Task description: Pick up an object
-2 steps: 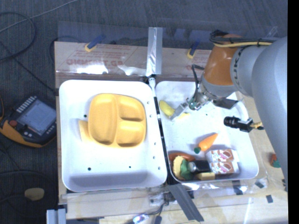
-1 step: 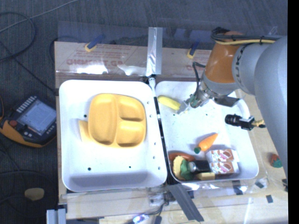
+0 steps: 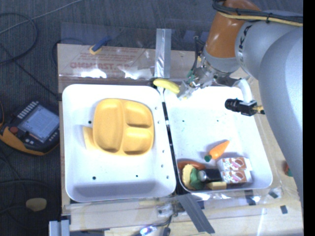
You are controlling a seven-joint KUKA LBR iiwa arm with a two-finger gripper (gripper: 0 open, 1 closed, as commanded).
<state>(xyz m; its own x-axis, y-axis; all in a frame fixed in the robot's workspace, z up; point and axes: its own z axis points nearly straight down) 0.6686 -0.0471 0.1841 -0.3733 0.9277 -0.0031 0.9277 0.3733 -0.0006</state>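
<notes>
The banana (image 3: 166, 85) lies across the far rim where the two bins meet, tilted, its yellow body just beside my gripper (image 3: 188, 88). My fingertips sit over the far left corner of the right bin (image 3: 261, 146), close to the banana's right end; from this slant I cannot tell whether they touch it, nor how far apart they stand, and nothing shows between them.

Below me the right bin's floor is open white through its far and middle parts. Its near edge is crowded: a carrot (image 3: 218, 150), a small carton (image 3: 235, 169) against the near right corner, and a cluster of toy food (image 3: 193, 175) pressed to the near left wall.

In the left bin (image 3: 74, 146) a yellow divided tray (image 3: 123, 125) lies in the middle, with bare room along the near side. A grey handheld pendant (image 3: 34, 127) rests on the floor, well apart to the left.
</notes>
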